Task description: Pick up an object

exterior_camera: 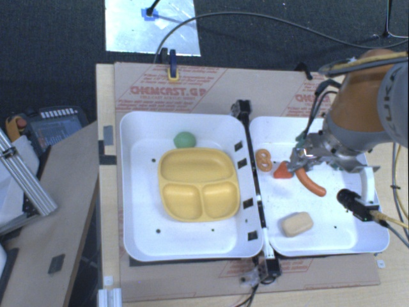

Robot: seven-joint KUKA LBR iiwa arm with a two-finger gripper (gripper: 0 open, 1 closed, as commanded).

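Observation:
In the right bin [332, 240] my gripper [299, 162] hangs low near the left-centre. Just to its left lies a small red-orange piece [282, 170], touching or almost touching the gripper tip. An orange sausage [311, 183] lies slanted just below and to the right of the gripper. Further left, by the bin's wall, is an orange pretzel-shaped ring [262, 159]. A tan bread-like lump [297, 224] rests near the front of the same bin. I see nothing lifted.
The left bin [137, 171] holds a yellow divided plate [197, 183] and a green ball [185, 139] behind it. A black divider [250, 171] runs between the bins. The arm's bulk [367, 107] covers the right bin's back right.

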